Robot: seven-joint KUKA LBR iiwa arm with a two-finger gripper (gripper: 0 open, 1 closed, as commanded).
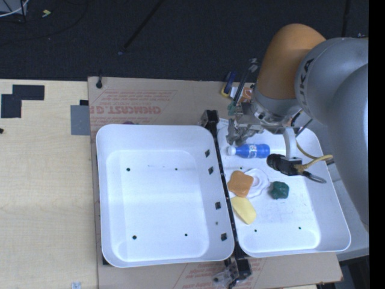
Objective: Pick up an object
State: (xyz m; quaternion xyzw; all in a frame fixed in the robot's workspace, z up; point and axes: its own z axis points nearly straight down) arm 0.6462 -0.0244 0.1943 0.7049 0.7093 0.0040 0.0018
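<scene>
Grey arm (337,80) over right bin (289,229), tool (236,139) just beside blue bottle (254,152)

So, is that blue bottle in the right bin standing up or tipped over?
Tipped over. The blue bottle lies on its side on the right bin floor, white cap pointing toward the left bin.

Two white bins (156,197) (301,227), one blue bottle (251,152), one orange piece (240,183), one yellow piece (244,210), one green lump (278,189).
</scene>
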